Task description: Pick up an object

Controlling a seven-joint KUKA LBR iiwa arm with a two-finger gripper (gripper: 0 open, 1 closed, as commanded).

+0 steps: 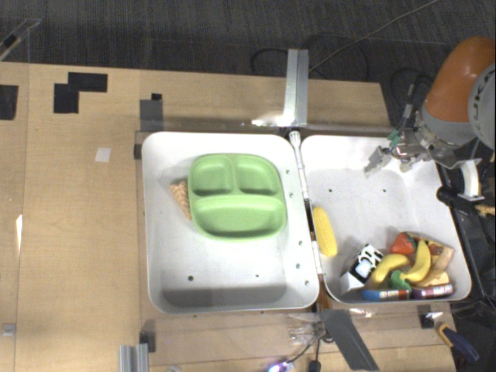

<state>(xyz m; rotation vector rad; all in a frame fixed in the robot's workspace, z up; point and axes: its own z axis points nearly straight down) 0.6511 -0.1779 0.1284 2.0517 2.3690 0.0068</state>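
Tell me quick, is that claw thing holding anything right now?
Gripper: open, holding nothing, over the right bin, far from the toys piled in its near corner.

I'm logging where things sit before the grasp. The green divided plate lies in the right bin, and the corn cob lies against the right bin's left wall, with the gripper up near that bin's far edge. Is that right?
Not quite. The camera view shows the green divided plate in the left bin, not the right. The rest stands: the corn cob lies against the right bin's left wall, and the gripper is near that bin's far edge.
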